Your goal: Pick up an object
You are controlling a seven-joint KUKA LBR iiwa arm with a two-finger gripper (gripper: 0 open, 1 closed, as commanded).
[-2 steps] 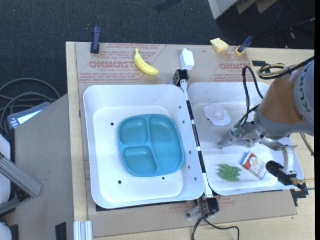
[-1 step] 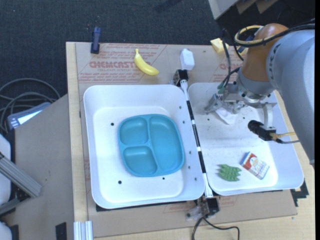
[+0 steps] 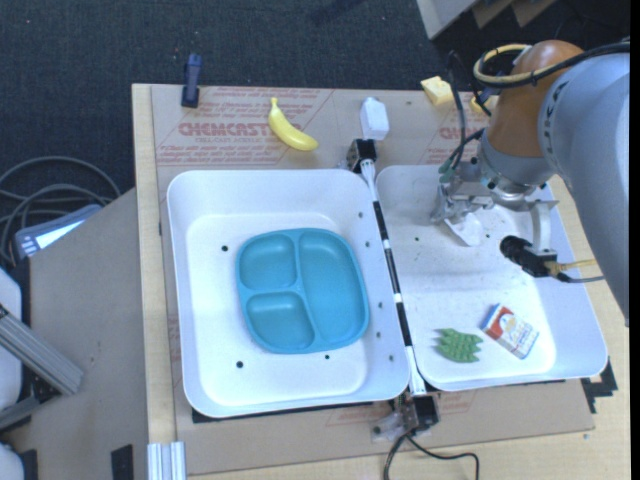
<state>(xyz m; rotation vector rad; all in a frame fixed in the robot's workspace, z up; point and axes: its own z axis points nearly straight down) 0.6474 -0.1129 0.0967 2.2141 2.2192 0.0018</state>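
My gripper [image 3: 458, 211] hangs low over the far part of the right bin [image 3: 570, 353], reaching in from the right. A small white object [image 3: 466, 231] lies on the bin floor right under it, touching or nearly touching the gripper's tip. Nearer the front of the same bin lie a green leafy toy [image 3: 458, 345] and a small red, white and blue box [image 3: 511, 330], both well apart from the gripper. The left bin [image 3: 200, 268] holds a blue divided plate [image 3: 300, 290] at its middle.
Behind the bins, on the bench board, lie a yellow banana [image 3: 290, 128], a white piece [image 3: 374, 118], a yellow block [image 3: 436, 90] and a dark blue tool [image 3: 190, 78]. A ridge [image 3: 390, 268] divides the two bins.
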